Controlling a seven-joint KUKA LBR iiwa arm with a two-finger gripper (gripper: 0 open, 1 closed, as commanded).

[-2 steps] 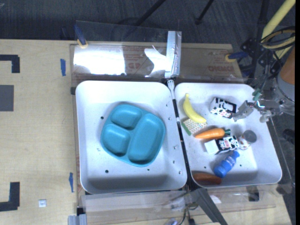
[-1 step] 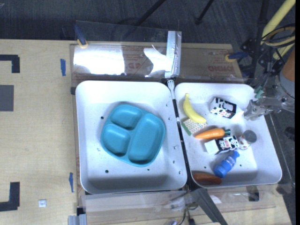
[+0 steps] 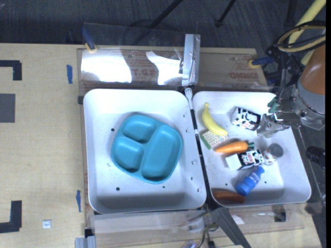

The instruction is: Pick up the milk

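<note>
Camera view shows you the small black-and-white cow-patterned milk carton (image 3: 245,118) at the right bin's (image 3: 300,190) far side, beside the gripper (image 3: 270,124); its jaw state I cannot tell. Likely light, crushable card: pinch its flat sides gently.

arm: enters from right | claw (image 3: 270,124): low, fingers unclear

Two white bins (image 3: 93,138); one blue tray (image 3: 147,148); one banana (image 3: 212,122); one carrot (image 3: 231,147).
</note>
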